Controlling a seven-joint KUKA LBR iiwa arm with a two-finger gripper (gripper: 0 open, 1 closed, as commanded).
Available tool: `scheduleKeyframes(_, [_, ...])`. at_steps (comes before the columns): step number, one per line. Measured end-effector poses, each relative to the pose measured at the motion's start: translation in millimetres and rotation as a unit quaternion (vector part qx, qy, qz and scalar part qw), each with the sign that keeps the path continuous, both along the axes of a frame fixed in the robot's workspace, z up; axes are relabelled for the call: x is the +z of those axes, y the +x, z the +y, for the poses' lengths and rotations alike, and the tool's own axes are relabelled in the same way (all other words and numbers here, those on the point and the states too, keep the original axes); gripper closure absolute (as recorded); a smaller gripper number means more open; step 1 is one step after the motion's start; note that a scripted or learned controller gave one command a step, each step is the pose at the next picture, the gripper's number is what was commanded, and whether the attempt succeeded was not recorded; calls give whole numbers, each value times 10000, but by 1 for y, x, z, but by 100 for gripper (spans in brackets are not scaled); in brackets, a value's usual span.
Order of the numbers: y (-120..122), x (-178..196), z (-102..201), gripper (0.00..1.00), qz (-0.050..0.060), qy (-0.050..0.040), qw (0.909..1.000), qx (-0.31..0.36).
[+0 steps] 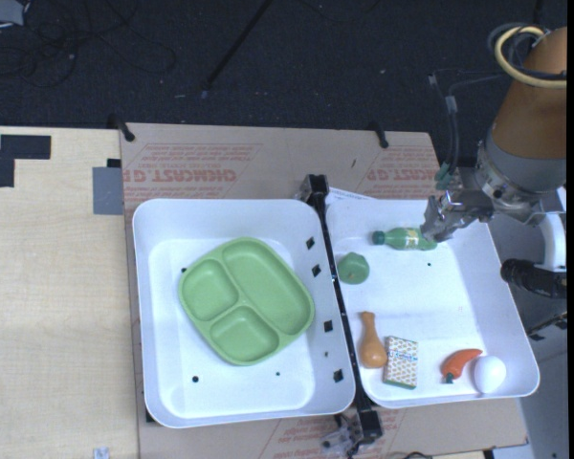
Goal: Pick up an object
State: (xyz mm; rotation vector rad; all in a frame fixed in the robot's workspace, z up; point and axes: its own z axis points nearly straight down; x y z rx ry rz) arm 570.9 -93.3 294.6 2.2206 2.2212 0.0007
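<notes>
The pincer (pixel 442 220) hangs low over the right bin (pixel 517 347), its tip at the near end of a small green bottle (pixel 404 239) lying on its side; whether it is clenched or released cannot be told. Further off sit a green lump (pixel 353 268), an orange gourd (pixel 371 342), a patterned block (pixel 401 361), a red pepper (pixel 459 362) and a white egg (pixel 489 373). Farthest, a green divided plate (pixel 246 300) lies in the left bin (pixel 163 352).
</notes>
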Motion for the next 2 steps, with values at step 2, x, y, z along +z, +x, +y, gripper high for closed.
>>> scheduleKeyframes(2, [-12,-38,88,100,28,6,10000,7])
